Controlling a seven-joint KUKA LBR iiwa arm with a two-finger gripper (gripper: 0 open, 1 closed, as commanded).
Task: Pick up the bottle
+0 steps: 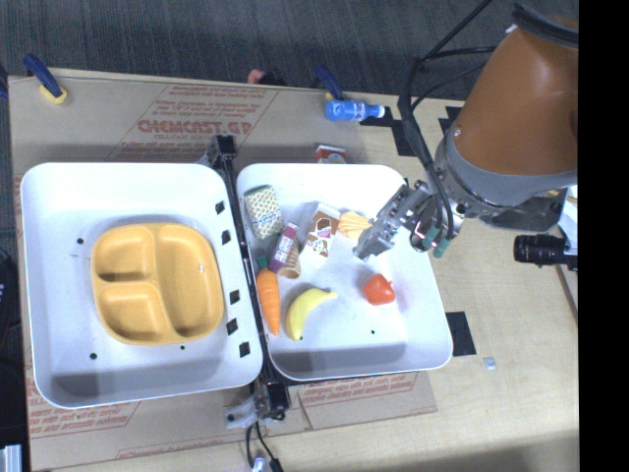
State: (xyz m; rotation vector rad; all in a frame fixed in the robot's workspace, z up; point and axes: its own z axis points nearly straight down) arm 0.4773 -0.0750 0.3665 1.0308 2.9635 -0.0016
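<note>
We found the two-finger gripper (373,243) released, empty, above the right bin; the small purple-capped bottle (286,251) lay ungrasped; pick pending.

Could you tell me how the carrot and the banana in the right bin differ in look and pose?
The carrot is orange, straight and tapered; the banana is yellow and curved. The carrot lies along the bin's left wall, while the banana lies toward the bin's middle, angled. Both lie flat in the right bin, side by side, apart from the gripper.
</note>
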